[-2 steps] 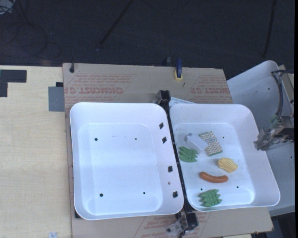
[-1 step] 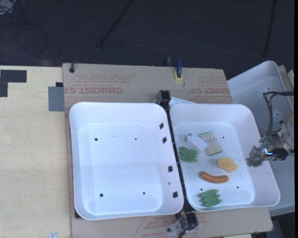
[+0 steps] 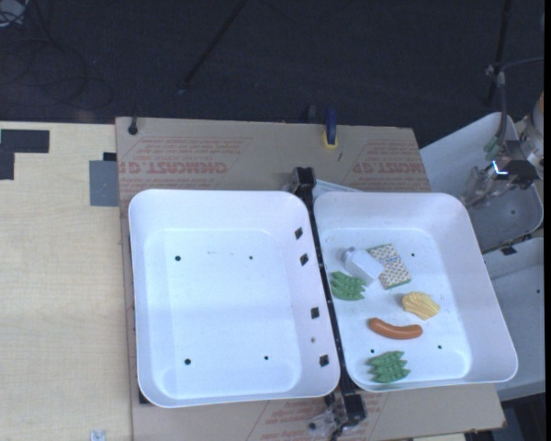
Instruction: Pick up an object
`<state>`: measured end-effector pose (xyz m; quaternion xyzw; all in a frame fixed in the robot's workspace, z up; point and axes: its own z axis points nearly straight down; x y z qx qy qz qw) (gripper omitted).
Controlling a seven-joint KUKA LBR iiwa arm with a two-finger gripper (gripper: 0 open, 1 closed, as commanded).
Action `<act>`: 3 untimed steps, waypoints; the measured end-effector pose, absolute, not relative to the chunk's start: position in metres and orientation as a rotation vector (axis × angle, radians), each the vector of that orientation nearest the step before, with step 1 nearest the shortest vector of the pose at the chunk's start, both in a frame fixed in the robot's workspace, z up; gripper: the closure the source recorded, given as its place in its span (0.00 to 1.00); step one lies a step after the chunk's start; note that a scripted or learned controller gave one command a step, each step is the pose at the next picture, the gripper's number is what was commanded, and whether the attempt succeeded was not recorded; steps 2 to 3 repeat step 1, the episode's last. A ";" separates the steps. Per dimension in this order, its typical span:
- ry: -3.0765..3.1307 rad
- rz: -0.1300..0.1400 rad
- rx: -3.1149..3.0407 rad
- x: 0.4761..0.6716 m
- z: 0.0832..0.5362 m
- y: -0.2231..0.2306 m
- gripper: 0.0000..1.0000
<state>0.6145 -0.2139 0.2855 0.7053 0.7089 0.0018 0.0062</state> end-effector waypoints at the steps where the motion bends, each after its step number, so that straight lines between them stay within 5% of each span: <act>1: 2.223 -0.004 2.226 0.539 0.277 -0.213 1.00; 3: 2.223 -0.004 2.226 0.539 0.277 -0.213 1.00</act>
